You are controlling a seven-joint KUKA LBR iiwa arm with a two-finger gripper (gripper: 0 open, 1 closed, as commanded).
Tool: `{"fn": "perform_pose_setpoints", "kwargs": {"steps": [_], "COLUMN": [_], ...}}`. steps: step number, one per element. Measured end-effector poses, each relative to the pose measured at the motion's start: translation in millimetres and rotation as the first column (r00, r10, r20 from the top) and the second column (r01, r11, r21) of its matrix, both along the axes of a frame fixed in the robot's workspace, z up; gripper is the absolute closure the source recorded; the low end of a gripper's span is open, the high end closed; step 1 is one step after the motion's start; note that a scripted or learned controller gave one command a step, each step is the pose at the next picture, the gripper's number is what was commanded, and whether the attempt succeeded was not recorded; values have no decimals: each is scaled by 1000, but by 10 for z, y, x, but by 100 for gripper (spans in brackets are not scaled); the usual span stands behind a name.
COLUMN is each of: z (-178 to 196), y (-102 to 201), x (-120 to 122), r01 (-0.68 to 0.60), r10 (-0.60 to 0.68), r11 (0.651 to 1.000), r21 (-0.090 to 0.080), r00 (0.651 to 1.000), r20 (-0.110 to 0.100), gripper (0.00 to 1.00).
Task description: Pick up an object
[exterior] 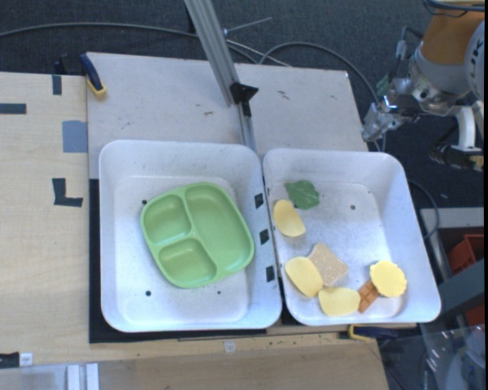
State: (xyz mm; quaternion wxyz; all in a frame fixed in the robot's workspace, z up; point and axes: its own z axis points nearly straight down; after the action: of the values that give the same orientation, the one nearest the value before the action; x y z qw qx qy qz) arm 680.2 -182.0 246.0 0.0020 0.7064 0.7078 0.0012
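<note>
Right bin [407,218]: yellow pieces [304,276], tan square [328,263], green leaf [302,193]. Left bin [114,218]: green divided tray [197,234]. Arm [447,43] raised off bin's far-right corner, gripper [376,124] nothing visibly held; jaw opening unclear.

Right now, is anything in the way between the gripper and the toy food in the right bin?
Nothing visible blocks it. The gripper sits just outside the right bin's far corner, and the green leaf, yellow pieces and bread slice lie uncovered.
</note>
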Motion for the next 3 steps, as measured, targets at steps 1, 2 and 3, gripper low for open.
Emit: {"fn": "perform_pose_setpoints", "kwargs": {"steps": [1, 2, 3], "z": [77, -70, 7], "y": [494, 1026, 1595], "x": [-148, -287, -411], "r01": [-4, -4, -5], "r10": [4, 4, 5], "r11": [1000, 1000, 1000], "r21": [2, 3, 4], "r00": [1000, 1000, 1000], "r20": [-5, -7, -6], "gripper": [100, 100, 100]}}
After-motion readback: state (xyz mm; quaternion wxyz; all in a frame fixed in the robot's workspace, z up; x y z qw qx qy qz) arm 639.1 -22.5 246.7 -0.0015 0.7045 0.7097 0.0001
